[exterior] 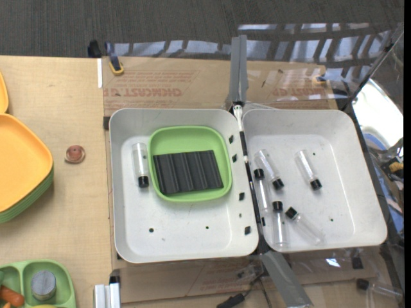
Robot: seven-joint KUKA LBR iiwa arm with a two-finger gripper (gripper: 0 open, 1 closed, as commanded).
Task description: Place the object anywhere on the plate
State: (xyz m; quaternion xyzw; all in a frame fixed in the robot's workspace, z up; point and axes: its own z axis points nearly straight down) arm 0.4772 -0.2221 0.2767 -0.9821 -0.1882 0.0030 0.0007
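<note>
A green square plate [187,133] lies in the upper middle of the left bin [131,233]. A dark grey ribbed slab [191,171] rests flat on the plate and covers most of its floor. Just left of the plate, a clear tube with a black cap [139,164] lies on the bin floor, apart from the rim. The right bin [347,191] holds several more clear black-capped tubes, among them one at its left [268,168], one at its upper middle [307,169] and one near its front [278,224].
Stacked orange plates [19,165] sit on the wooden bench at far left, with a small red knob [76,153] beside them. A green compartment tray [35,286] occupies the bottom left corner. Cardboard [160,88] lies under both bins.
</note>
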